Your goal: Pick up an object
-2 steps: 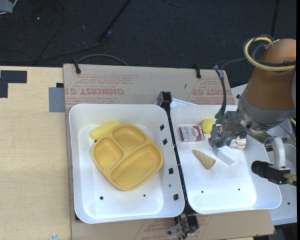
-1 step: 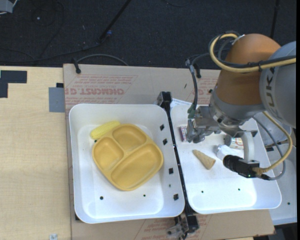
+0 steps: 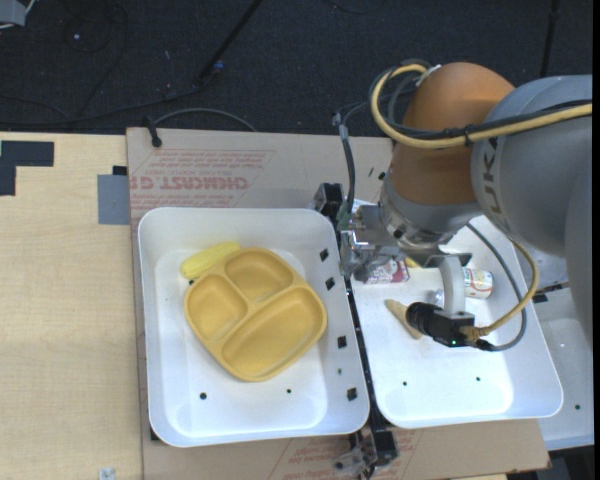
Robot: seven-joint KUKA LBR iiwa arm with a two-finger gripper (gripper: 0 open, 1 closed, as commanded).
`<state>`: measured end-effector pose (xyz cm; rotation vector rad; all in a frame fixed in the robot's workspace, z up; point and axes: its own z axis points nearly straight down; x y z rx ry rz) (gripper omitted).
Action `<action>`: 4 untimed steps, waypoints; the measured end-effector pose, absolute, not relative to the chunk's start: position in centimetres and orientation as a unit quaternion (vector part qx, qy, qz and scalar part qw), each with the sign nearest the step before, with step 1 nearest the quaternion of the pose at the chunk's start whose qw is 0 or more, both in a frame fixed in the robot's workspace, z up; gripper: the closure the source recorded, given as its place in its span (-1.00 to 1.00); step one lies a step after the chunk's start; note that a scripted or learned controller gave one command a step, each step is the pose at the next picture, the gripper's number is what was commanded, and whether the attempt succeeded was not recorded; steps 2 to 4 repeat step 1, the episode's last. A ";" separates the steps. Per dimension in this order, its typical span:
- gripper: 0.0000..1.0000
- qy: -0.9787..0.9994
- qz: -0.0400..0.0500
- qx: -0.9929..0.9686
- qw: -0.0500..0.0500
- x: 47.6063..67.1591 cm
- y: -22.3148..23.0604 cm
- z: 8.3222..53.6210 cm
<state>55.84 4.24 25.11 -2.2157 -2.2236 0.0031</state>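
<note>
Pink packet (image 3: 385, 269) beneath gripper (image 3: 365, 253)

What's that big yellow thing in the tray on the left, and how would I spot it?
Look at the left white bin. Near its middle lies a yellow divided plate, rounded, with three sunken compartments. A smaller, paler yellow piece peeks out at its upper left edge; the plate is the larger, deeper yellow one with the dividers.
</note>
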 end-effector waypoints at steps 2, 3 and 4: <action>1.00 -0.709 0.000 -0.705 0.001 58.4 9.8 24.7; 1.00 -0.709 0.000 -0.705 0.001 58.4 9.8 24.7; 1.00 -0.709 0.000 -0.705 0.001 58.4 9.8 24.7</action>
